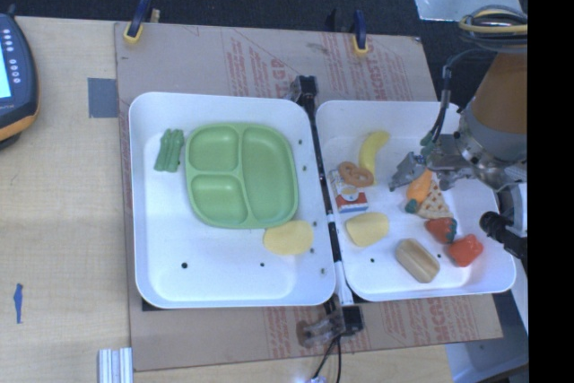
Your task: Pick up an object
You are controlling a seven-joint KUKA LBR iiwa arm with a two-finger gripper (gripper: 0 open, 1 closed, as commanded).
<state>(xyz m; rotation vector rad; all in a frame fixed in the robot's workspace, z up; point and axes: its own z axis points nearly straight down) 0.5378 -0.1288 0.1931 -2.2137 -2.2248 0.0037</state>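
Currently my gripper (421, 178) hovers at right of frame over the right bin (502, 282), fingers spread around the orange carrot piece (419, 187), not yet clamped. Step: grasp approach. Next, by my judgement: close squarely, then lift.

- We see faint red print repeated in rows on the brown cardboard sheet (260, 58) under the two bins; the letters are too small and washed out for us to read.
- We see a small carton (348, 192) in the right bin with a red and white printed face; we cannot read any word or brand on it.
- We see a handheld control pad (13, 76) at the left edge of the counter with a lit screen and rows of buttons; we cannot make out any figure or label on them.
- We find no other text, number or sign that we can read.
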